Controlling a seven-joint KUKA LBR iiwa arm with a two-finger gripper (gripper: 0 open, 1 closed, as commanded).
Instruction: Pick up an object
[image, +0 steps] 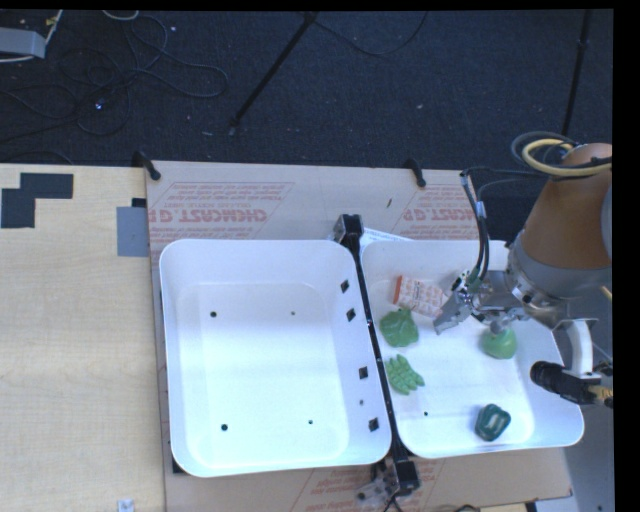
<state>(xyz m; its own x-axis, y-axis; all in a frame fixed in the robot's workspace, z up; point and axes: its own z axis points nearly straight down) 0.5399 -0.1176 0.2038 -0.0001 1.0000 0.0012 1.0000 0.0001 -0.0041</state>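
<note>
My gripper (476, 320) hangs low over the right bin (545, 437), near its right side, and its fingers stand apart with nothing between them. One grey finger (447, 318) points left toward an orange-and-white packet (418, 293). A pale green ball (499, 344) lies just below the other finger, touching or nearly touching it. Near the divider rest a green lump (398, 327) and a green leafy piece (404, 374). A dark teal object (491, 422) sits by the bin's front edge.
The left bin (180, 300) lies beside the right one, with a black divider bar (365, 340) between them. Cardboard (240, 205) lies under both bins. The arm's body (565, 235) rises over the right bin's right rim, and a black cable (484, 235) loops above the gripper.
</note>
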